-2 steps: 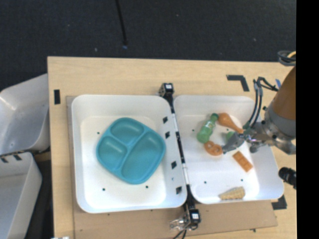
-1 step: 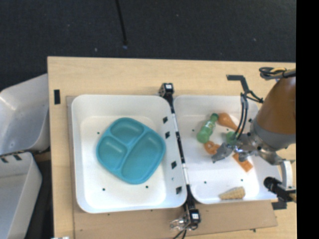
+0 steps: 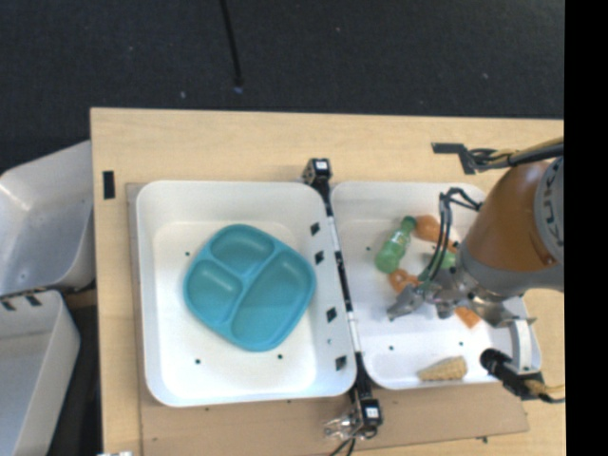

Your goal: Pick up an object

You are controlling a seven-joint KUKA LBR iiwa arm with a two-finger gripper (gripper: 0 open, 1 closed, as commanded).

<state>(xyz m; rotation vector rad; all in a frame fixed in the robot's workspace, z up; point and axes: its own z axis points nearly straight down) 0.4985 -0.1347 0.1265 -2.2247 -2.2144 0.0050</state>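
The gripper (image 3: 410, 302) hangs low over the right bin (image 3: 380, 364), its grey metal fingers pointing toward that bin's middle, just below a small orange piece (image 3: 401, 279). Whether the jaws are apart or closed, I cannot tell; nothing is visibly held between them. Above it rises the arm (image 3: 508, 231), its orange band bulking over the bin's right side, with dark cables looping beside the wrist.

Close to the gripper, up and to the left, a green bottle (image 3: 392, 248) lies tilted, its cap end pointing up-right. Just past that end sits an orange object (image 3: 428, 226), partly hidden by the cables. Another orange bit (image 3: 467, 317) shows under the wrist, near the bin's right side. A tan wedge (image 3: 443, 370) lies near the bin's front wall, apart from the gripper.

A divider with black clips separates the two bins. In the left bin (image 3: 157, 369) a blue tray (image 3: 249, 286) with three compartments lies flat near the middle. Both bins rest on a pale wooden bench (image 3: 209, 145).
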